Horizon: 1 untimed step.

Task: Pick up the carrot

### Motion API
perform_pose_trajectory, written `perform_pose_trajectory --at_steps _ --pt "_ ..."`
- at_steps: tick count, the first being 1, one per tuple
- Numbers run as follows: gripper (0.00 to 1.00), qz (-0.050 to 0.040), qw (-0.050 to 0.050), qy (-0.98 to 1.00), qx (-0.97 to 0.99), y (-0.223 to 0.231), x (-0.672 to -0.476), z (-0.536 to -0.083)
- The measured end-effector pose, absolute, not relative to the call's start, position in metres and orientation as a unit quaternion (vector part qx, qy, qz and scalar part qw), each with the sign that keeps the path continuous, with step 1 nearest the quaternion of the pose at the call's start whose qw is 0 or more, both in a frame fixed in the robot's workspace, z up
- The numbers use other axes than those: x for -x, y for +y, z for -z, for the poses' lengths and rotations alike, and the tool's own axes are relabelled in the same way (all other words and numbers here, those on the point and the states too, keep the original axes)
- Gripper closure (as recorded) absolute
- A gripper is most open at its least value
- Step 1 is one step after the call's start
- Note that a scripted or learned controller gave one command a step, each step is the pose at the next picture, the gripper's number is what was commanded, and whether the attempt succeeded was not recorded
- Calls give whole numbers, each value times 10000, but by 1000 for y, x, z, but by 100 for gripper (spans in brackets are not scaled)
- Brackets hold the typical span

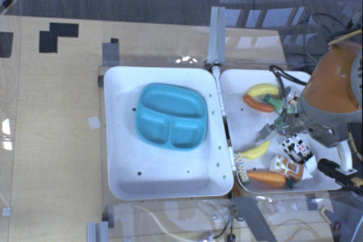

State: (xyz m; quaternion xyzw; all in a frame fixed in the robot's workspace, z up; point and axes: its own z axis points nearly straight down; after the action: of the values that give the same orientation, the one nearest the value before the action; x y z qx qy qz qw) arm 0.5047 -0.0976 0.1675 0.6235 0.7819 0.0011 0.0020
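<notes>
Wood bench, carrot [265,179] in rt bin [317,185], fingers [276,126] state unclear, no legible text

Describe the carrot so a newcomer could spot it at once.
Go to the right bin of the two white ones, then to its near edge. The carrot lies there on its side: a long orange root with a green tip, beside a small carton. The bananas nearby are yellow and curved.

honestly can't read any text here, the small carton [288,168] next to the carrot [266,179] in the right bin [238,85] has printing on it but it's way too blurry to make out
</notes>
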Motion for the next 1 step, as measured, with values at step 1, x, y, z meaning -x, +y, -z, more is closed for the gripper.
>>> perform_pose_trajectory --at_steps 1 --pt "0 -15 24 8052 -5930 -56 -548 -185"
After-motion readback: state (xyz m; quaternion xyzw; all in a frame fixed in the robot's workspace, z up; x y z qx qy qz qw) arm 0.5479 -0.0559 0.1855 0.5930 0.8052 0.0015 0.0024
